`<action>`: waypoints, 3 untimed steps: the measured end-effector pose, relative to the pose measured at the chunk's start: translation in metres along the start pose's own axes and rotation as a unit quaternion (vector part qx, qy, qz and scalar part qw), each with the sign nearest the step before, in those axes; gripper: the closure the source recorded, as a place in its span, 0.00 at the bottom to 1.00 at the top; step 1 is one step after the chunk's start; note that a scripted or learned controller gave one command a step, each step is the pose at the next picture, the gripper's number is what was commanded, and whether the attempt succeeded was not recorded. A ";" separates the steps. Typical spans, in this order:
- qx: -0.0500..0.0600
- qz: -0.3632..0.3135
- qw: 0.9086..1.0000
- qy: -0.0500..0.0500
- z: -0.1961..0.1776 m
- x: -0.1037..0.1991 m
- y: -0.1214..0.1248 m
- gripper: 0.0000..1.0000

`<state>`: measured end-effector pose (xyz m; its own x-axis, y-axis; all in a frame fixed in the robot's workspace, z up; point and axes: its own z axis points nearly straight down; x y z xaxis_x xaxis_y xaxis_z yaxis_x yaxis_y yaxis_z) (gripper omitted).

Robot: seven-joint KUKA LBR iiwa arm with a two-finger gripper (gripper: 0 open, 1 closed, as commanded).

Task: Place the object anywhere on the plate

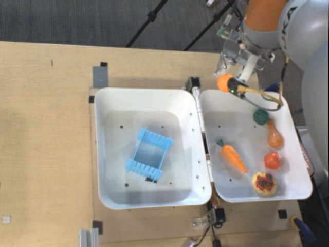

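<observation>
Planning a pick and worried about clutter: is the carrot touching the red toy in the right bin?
Apart. The camera view shows bare white floor of the bin between the carrot and the red toy.

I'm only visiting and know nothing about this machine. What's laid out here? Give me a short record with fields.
left bin: one blue slatted rack, lying flat near the middle
right bin: five toy foods, all apart from each other
carrot: left part, lying at a slant
green piece: far side
orange gourd shape: near the right wall
red piece: below the gourd shape
round yellow tart: near corner
tool: above the right bin's far left corner
</observation>
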<state>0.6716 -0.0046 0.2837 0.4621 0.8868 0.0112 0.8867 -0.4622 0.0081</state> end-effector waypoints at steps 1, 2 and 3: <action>0.004 -0.032 0.999 -0.005 0.064 -0.007 0.000 1.00; 0.001 -0.033 0.999 -0.003 0.050 -0.005 0.001 1.00; -0.004 -0.090 0.996 -0.003 0.031 0.016 -0.016 1.00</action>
<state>0.6654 0.0173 0.2524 0.2957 0.9553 0.0036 0.9551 -0.2957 0.0165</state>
